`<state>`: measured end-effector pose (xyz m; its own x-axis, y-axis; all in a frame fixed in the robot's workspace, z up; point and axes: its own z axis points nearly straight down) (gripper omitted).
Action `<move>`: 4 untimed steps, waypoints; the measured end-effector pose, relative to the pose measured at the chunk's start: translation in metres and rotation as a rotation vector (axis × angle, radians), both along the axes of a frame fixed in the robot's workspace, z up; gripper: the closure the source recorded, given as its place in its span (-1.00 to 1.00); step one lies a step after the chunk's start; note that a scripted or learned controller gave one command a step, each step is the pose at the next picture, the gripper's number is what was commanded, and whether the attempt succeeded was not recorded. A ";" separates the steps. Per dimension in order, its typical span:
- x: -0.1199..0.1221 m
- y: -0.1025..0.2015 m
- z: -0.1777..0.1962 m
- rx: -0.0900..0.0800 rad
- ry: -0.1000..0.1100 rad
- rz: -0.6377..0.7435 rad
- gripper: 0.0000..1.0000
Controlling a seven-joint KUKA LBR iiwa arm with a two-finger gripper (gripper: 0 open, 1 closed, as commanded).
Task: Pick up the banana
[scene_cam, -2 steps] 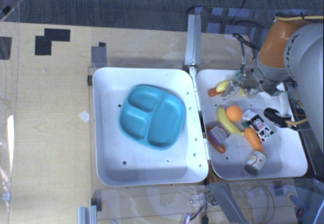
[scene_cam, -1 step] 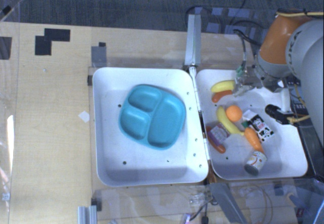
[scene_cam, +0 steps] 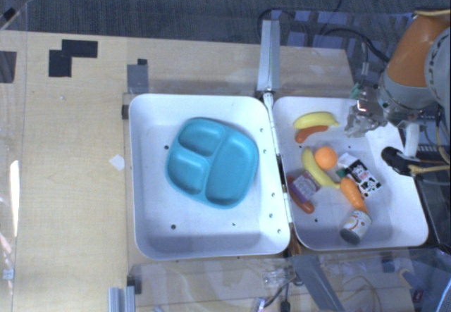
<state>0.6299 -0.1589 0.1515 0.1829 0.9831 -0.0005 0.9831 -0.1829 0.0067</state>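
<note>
A yellow banana (scene_cam: 315, 119) lies near the far left of the right bin (scene_cam: 402, 233), with a reddish sausage (scene_cam: 308, 134) along its near side. A second, longer yellow banana (scene_cam: 317, 170) lies below it, partly under an orange ball (scene_cam: 325, 158). My gripper (scene_cam: 363, 122) hangs over the bin's far right part, a short way right of the upper banana and apart from it. It is open and nothing sits between its fingers.
The right bin also holds a purple item (scene_cam: 304, 189), a carrot (scene_cam: 351, 193), a white patterned box (scene_cam: 361, 174) and a small can (scene_cam: 354, 225). A blue divided plate (scene_cam: 212, 161) lies in the left bin (scene_cam: 151, 233). A metal post (scene_cam: 267, 57) stands between the bins.
</note>
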 end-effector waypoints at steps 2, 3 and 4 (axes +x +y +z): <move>-0.043 0.050 -0.063 0.002 -0.004 -0.116 -1.00; -0.082 0.076 -0.062 0.000 -0.008 0.084 -1.00; -0.080 0.078 -0.050 0.001 -0.014 0.086 1.00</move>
